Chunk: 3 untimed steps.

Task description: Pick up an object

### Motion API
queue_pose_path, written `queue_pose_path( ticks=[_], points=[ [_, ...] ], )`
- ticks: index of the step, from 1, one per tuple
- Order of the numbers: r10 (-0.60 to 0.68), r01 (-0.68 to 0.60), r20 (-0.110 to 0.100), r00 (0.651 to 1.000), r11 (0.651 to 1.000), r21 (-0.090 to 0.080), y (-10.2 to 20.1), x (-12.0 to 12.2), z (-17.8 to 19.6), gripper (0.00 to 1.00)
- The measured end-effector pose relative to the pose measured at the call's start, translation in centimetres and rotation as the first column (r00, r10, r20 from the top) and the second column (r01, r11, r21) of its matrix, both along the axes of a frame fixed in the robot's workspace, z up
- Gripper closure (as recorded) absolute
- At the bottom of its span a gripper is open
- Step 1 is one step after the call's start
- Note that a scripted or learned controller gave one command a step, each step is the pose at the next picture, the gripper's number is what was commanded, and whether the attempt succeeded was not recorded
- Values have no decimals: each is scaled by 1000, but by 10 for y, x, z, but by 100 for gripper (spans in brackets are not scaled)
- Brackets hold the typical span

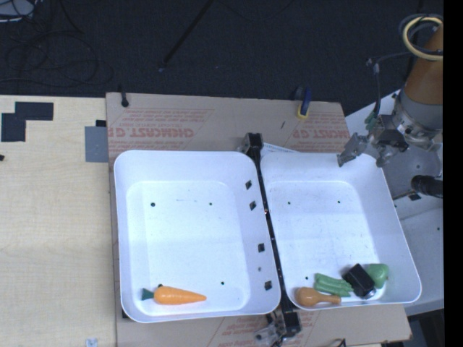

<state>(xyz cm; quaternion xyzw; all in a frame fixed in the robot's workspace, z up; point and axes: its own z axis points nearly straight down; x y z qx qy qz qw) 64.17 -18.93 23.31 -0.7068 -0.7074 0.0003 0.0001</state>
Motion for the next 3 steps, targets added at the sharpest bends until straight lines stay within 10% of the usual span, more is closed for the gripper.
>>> queue_pose_path(
  ticks=[1, 2, 3],
  points=[
    [2, -2, -5, 1000, 1000, 2, 19, 0, -154, 0],
    [-2, 2, 7, 1000, 1000, -4, -27, -13, -52, 0],
    [2, -2, 10, 1000, 1000, -2, -7, 4, 46, 0]
  ],
)
